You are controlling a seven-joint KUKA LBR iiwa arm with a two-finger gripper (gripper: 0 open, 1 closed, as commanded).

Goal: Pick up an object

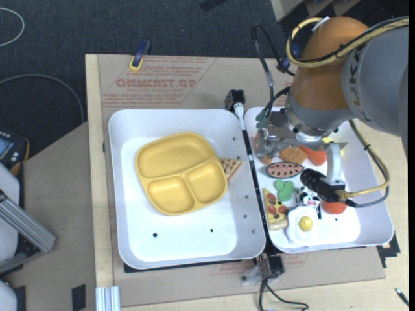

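Both white bins (123,173) look like smooth plastic with a soft sheen. The yellow divided plate (180,172) is matt plastic. Beneath them the counter (162,83) is dull brown cardboard with red print. The arm's orange band (327,50) shines glossy above grey, satin casing (386,76).

Bench (97,173) w/ two white bins (130,238) side-by-side.

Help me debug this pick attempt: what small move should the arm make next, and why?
Probably lower straight down a little. The gripper sits at the far left corner of the right bin, above the toy food, and nothing shows between its fingers.
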